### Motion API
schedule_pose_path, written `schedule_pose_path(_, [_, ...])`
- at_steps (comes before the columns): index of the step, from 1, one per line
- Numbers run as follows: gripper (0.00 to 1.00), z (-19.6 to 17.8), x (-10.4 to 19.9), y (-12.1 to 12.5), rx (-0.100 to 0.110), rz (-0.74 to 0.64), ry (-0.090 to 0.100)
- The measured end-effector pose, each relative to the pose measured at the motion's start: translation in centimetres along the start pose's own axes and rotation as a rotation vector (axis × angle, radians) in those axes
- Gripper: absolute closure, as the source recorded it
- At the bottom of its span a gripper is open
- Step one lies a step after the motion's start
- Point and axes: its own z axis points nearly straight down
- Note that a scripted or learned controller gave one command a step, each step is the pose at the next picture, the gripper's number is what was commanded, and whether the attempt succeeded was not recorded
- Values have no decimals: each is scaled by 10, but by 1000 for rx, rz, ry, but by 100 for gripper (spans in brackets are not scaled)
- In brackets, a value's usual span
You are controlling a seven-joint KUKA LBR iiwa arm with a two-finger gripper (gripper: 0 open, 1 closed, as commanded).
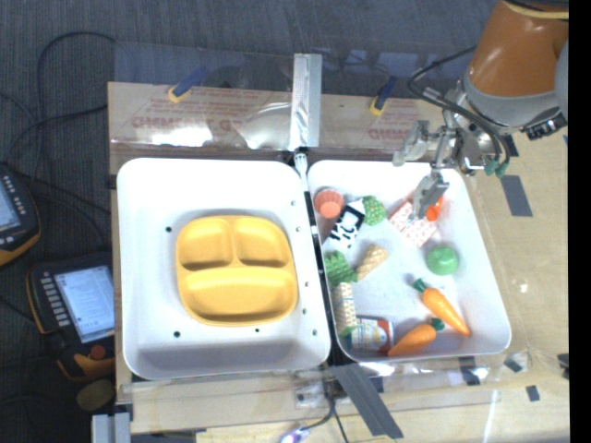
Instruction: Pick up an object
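Sitting nearest the camera, at 6 o'clock in the right bin (489,314): small jar (369,334) on its side, touching orange carrot (413,338). Lying just past it, toward 4 o'clock: second carrot (442,308), green top pointing up-left. Standing along the divider wall at 7 o'clock: corn cob (345,305). Resting mid-bin: green leafy piece (338,266), tan cone-like piece (371,262) beside it, green round item (443,260) at 3 o'clock. Lying further back: black-and-white item (347,224), broccoli-like green piece (373,210), orange-red cup (328,202) at 11 o'clock, red-and-white flat packet (414,226) at 1 o'clock.

Hovering over the packet's far end at 1 o'clock: gripper (430,195), small orange item (432,212) just beside its tip. Cannot tell whether clenched or released, nor whether touching anything.

Sitting centred in the left bin (148,192): yellow compartment tray (236,268).

Reaching in from 2 o'clock, beyond the bins: arm (517,44), orange band showing.
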Motion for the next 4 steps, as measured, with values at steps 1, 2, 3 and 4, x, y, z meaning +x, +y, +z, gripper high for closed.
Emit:
schedule_pose_path(1, [0, 131, 34, 9, -1, 160, 2])
schedule_pose_path(2, [0, 161, 111, -18, 2, 186, 2])
schedule_pose_path(3, [0, 180, -2, -27, 5, -2, -12])
schedule_pose_path(4, [0, 179, 104, -81, 4, 92, -7])
